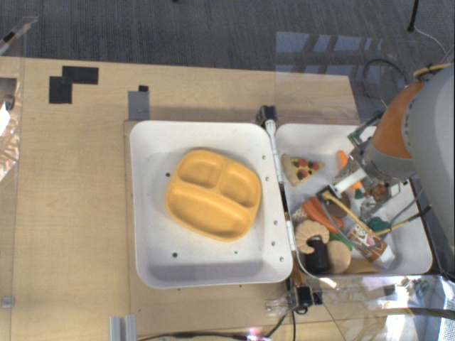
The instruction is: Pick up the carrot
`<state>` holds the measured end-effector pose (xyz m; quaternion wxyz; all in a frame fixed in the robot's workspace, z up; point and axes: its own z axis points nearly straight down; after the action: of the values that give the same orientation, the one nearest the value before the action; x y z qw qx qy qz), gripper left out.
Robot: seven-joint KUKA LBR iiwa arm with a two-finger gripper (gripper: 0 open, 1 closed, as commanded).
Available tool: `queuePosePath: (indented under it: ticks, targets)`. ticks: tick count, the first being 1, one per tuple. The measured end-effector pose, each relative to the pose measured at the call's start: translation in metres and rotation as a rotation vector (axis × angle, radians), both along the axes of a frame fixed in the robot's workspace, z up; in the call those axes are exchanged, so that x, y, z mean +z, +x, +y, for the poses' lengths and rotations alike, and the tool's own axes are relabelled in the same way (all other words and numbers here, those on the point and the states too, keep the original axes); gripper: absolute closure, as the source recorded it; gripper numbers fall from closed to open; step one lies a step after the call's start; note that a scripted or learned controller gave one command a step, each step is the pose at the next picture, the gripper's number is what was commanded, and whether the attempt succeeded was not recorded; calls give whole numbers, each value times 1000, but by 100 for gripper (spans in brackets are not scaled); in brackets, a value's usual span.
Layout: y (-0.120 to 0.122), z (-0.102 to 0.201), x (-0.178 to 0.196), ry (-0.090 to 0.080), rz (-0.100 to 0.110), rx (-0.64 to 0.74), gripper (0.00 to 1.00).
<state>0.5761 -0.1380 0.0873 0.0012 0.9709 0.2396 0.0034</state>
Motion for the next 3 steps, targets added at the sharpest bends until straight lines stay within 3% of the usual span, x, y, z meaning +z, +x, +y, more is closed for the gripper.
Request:
queuePosePath:
  ticks: [1,2,3]
  targets:
    - [21,-19,-1,1,2,-65,0]
    - [24,-17,12,1,-6,-56,100]
    - [24,-17,12,1,-5,-56,0]
